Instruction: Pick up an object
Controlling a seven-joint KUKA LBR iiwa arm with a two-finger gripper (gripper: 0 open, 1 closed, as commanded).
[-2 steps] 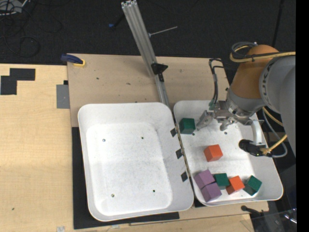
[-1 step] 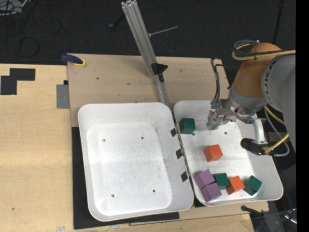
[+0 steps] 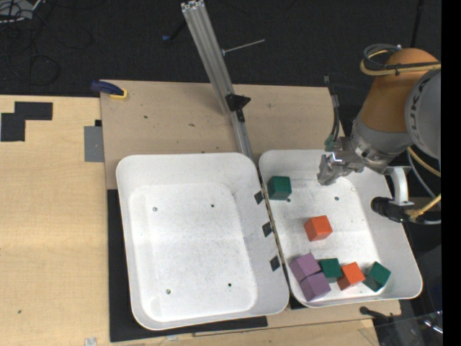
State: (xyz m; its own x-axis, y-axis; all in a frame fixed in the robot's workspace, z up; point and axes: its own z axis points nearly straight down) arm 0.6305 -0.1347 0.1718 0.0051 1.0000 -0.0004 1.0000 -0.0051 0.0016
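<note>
The right bin (image 3: 374, 215) holds several small blocks. A green cube (image 3: 279, 187) sits near its far left corner, and an orange cube (image 3: 318, 228) lies in its middle. Along the near edge cluster two purple blocks (image 3: 309, 275), a small green one (image 3: 330, 267), an orange one (image 3: 351, 274) and another green cube (image 3: 377, 274). My gripper (image 3: 330, 170) hangs over the far part of this bin, right of the green cube and above the orange cube. Nothing shows between its fingers.
The left bin (image 3: 194, 236) lies beside the right one, with black clips along the shared edge. A slanted aluminium rail (image 3: 216, 71) rises from behind the bins. The arm's orange band (image 3: 392, 96) and cables sit at the right.
</note>
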